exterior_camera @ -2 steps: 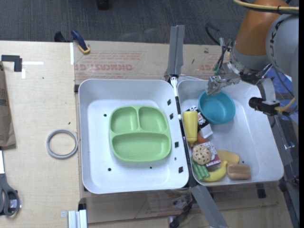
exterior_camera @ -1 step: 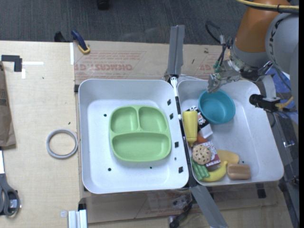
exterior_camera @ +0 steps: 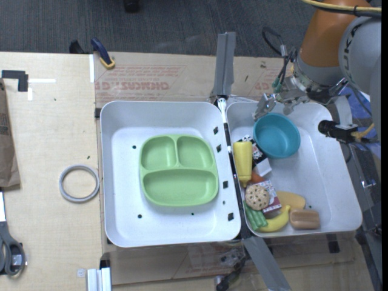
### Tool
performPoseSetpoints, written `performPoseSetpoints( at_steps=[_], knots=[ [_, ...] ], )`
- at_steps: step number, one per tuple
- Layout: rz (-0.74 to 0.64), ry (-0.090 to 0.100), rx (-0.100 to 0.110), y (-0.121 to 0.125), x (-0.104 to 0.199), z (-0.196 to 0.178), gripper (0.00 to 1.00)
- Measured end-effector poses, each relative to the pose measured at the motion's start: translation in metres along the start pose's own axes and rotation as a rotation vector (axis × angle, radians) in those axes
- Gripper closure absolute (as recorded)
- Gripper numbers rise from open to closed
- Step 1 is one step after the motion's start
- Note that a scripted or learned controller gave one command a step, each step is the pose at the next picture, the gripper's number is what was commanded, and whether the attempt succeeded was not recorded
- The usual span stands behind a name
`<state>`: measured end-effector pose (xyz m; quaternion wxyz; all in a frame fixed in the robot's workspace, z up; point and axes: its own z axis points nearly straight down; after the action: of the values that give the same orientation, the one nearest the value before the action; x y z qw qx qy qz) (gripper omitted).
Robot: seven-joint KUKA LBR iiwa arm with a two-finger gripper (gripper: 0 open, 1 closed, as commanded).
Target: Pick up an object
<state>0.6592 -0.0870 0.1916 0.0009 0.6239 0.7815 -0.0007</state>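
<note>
A blue bowl [exterior_camera: 277, 136] sits in the back part of the right bin [exterior_camera: 339, 187], open side up. My gripper [exterior_camera: 274, 103] hangs just behind and above the bowl's far rim, under the orange band of the arm. At the left side and front of that bin lie a yellow bottle [exterior_camera: 243, 160], a cookie [exterior_camera: 257, 196], a banana [exterior_camera: 280, 220], a brown bread-like piece [exterior_camera: 304, 219] and a green item [exterior_camera: 254, 218]. A green divided plate [exterior_camera: 179, 170] lies in the left bin [exterior_camera: 115, 162].
On the bench left of the bins lie a grey tape ring [exterior_camera: 79, 182], scissors [exterior_camera: 11, 256] and a brown bag [exterior_camera: 7, 138]. A blue clamp [exterior_camera: 103, 52] sits at the back. A grey post [exterior_camera: 224, 65] rises behind the divider between the bins.
</note>
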Motion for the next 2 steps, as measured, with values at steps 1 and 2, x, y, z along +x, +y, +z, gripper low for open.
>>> performPoseSetpoints(
  at_steps=[1,2],
  knots=[
    [-0.225,-0.008,-0.018,-0.005,-0.016,0.075,0.00],
    [0.048,-0.001,-0.009,-0.005,-0.033,0.095,0.00]
  ],
)
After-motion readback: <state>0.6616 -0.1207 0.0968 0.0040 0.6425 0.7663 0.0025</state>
